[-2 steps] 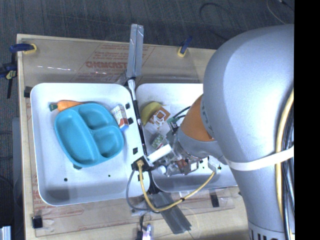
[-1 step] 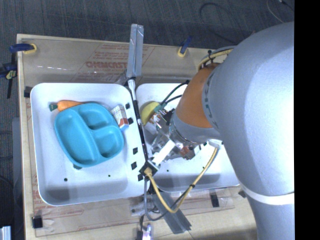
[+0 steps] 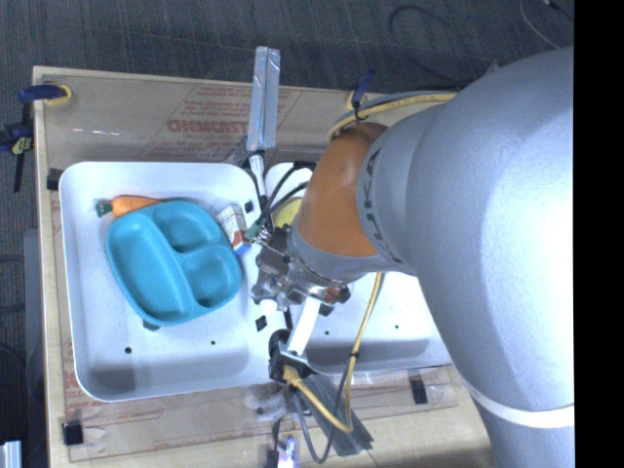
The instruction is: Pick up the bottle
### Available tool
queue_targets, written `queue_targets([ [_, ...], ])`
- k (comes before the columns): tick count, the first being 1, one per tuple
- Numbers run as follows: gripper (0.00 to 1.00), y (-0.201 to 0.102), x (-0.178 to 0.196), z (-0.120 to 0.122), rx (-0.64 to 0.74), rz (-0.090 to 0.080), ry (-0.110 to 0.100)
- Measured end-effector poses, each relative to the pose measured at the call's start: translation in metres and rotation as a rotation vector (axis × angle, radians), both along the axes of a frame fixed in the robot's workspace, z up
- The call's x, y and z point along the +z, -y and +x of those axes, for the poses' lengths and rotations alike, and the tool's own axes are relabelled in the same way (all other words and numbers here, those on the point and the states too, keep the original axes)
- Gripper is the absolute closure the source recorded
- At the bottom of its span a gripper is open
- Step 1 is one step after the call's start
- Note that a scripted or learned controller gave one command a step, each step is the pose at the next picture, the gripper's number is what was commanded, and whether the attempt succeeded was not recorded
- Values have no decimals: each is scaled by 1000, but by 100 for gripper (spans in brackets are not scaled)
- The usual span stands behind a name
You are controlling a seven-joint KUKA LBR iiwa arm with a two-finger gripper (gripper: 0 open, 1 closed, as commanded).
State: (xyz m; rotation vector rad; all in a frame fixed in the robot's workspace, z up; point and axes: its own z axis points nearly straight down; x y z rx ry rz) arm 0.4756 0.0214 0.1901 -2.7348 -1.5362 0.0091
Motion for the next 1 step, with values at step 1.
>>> queue_targets([
  [1,100,0,9,0,5,1,-4],
])
